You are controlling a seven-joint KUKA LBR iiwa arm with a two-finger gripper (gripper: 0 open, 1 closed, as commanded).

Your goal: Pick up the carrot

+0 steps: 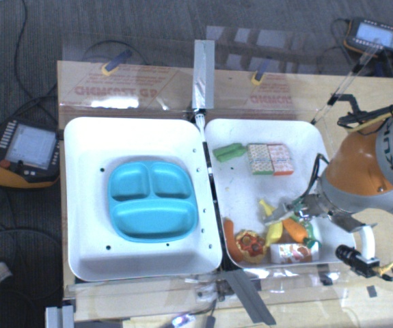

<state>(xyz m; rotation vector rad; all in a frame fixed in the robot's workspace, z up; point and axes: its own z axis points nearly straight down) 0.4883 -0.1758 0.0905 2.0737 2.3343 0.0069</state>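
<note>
Two shallow white bins sit side by side on the desk. The left bin holds a blue divided tray near its middle. The right bin carries the clutter: a green piece in its upper left part, a patterned box with a red edge just right of it, and a crowd of toy food in the lower part of the frame. In that crowd the carrot lies tilted, orange, with a yellow banana-like piece touching its left side and a small white-and-red carton just below it. A pizza-like slice with a red-orange crust lies left of these, against the bin's lower left corner. The arm comes in from the right of the frame, its orange band above the grey wrist, and the hand sits low over the bin just above and right of the carrot, very near it; whether it is apart or together cannot be told, nor whether it touches the carrot. A handheld controller lies on the floor at the left of the frame.
</note>
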